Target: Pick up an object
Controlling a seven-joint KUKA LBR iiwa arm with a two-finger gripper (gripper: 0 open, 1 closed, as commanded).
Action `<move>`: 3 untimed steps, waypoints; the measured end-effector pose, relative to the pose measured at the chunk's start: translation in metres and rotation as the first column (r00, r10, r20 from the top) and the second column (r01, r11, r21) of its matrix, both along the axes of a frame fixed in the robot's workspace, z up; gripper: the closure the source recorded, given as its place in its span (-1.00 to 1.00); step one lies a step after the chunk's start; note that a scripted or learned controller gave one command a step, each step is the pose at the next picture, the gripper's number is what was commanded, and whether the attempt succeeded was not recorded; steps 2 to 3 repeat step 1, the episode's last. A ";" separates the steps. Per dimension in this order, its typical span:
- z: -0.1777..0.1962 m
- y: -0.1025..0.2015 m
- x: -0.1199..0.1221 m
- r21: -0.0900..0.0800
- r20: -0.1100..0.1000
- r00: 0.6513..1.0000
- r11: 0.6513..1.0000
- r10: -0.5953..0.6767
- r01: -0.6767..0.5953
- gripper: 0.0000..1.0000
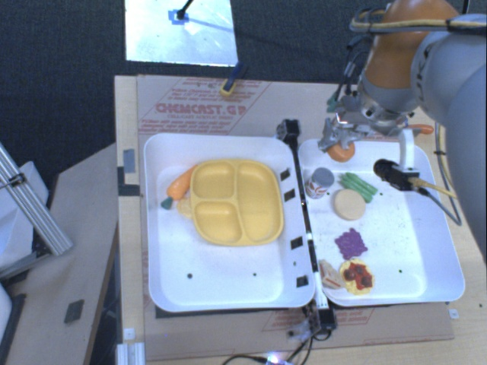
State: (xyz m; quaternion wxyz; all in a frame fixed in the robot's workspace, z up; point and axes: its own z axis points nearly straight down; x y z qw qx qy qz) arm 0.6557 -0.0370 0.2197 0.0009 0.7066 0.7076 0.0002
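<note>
Right bin [437, 276]: pizza slice [356, 276] near, purple piece [351, 242], tan disc [349, 204], green beans [358, 185], small can [319, 181], then orange object [341, 153] at far edge directly under gripper [339, 138], touching or just below, grip state unreadable; left bin [163, 280]: yellow tray [232, 201], carrot [179, 182].

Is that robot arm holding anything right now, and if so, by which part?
It cannot be told. The gripper sits right over an orange object at the right bin's back edge, but a hold isn't visible.
</note>
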 end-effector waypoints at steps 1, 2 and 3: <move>0.014 0.011 0.001 0.001 0.002 1.000 1.000 0.004 -0.004 1.00; 0.014 0.011 0.001 0.001 0.002 1.000 1.000 0.004 -0.004 1.00; 0.014 0.011 0.001 0.001 0.002 1.000 1.000 0.004 -0.004 1.00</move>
